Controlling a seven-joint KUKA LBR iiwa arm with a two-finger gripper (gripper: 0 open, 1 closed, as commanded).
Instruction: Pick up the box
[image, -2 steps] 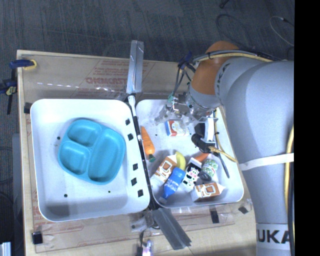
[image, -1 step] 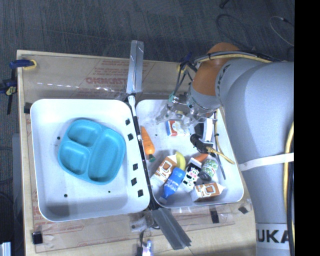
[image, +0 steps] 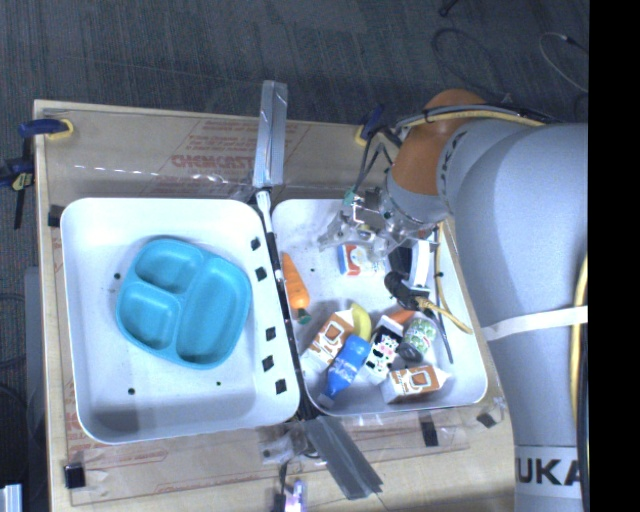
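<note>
Two shallow white plastic bins are sitting side by side on the wooden counter (image: 150, 140). The grey arm (image: 520, 250) with its orange band is reaching in from the right, its tool (image: 365, 228) hanging over the upper part of the right bin (image: 300, 225); I cannot tell how it is set. The left bin (image: 90, 380) is carrying a blue compartment tray (image: 185, 300). Lower right, a brown-and-white cardboard box (image: 418, 381) is lying beside a blue bottle (image: 345, 365), with an orange carrot (image: 295, 285) resting along the divider.
</note>
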